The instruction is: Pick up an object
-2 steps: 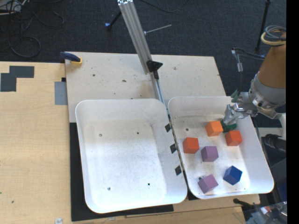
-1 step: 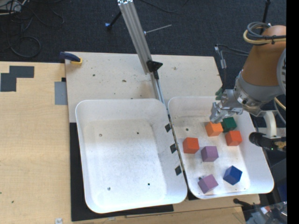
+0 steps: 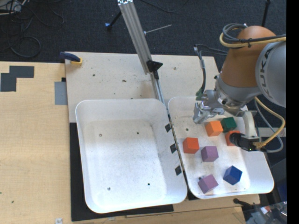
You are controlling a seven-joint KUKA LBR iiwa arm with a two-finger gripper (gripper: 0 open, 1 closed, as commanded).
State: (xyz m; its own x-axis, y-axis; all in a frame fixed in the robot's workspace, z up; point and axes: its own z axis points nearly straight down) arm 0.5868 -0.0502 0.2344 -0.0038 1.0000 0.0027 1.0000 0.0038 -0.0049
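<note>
Your gripper [image 3: 202,116] hangs low over the far end of the right bin [image 3: 266,183], and you cannot tell its state from this angle. The nearest candidate, a light orange block [image 3: 214,128], lies just beside it, toward the camera and slightly right. Count seven blocks there: two orange, one red, one green, two purple, one blue. The left bin [image 3: 84,107] sits alongside on the worktop [image 3: 107,76].

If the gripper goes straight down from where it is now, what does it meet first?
Probably the bare floor of the right bin, just left of the light orange block. The gripper hangs above that spot, but depth is hard to judge from this slanted view, so it might clip the block's edge.
</note>
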